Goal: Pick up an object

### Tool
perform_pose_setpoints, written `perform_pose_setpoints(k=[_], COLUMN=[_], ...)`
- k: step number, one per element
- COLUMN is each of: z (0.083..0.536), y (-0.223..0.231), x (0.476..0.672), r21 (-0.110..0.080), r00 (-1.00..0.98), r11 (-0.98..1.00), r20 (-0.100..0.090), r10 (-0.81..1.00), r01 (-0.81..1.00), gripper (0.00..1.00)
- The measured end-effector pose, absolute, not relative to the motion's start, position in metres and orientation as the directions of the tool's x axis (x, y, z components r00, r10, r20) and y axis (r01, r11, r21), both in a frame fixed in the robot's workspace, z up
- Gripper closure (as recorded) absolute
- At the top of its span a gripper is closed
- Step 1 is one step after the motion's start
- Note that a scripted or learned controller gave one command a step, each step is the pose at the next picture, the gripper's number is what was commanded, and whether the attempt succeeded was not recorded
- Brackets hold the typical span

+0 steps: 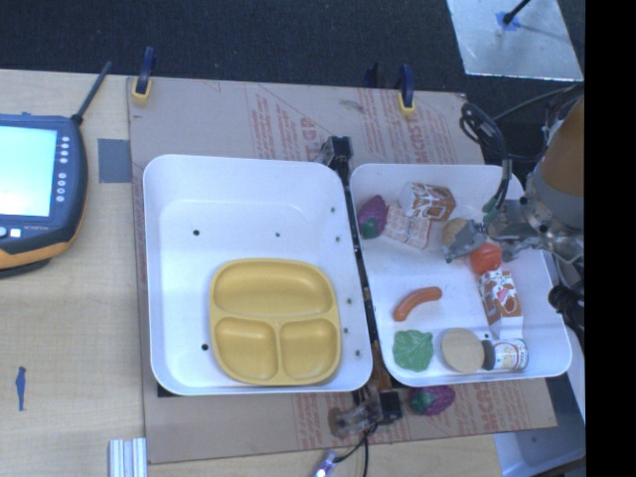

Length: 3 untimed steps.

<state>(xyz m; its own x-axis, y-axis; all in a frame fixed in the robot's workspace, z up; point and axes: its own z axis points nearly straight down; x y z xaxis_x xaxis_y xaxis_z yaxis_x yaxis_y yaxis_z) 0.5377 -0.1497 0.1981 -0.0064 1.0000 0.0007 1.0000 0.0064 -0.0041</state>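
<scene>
Two white bins: one yellow tray left, nine toy foods right; claw hovers there, grip unclear.

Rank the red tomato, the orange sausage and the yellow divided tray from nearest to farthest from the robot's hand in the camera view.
From the hand:
1. Red tomato, right bin, just beside the hand.
2. Orange sausage, middle of the right bin, lower left of the hand.
3. Yellow divided tray, in the left bin, farthest.
</scene>
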Motion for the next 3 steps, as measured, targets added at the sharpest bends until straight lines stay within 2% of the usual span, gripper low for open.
perform_pose_setpoints(k=[1, 2, 3], z=[0.168, 0.092, 0.103], y=[-0.207, -0.211, -0.212], x=[0.555, 0.578, 0.578], r21=[-0.003, -0.005, -0.006], r00=[-0.003, -0.007, -0.01], r11=[0.003, 0.007, 0.01], r20=[-0.002, 0.0, -0.001], r10=[1.0, 1.0, 1.0], r01=[1.0, 1.0, 1.0], gripper=[0.0, 0.0, 1.0])
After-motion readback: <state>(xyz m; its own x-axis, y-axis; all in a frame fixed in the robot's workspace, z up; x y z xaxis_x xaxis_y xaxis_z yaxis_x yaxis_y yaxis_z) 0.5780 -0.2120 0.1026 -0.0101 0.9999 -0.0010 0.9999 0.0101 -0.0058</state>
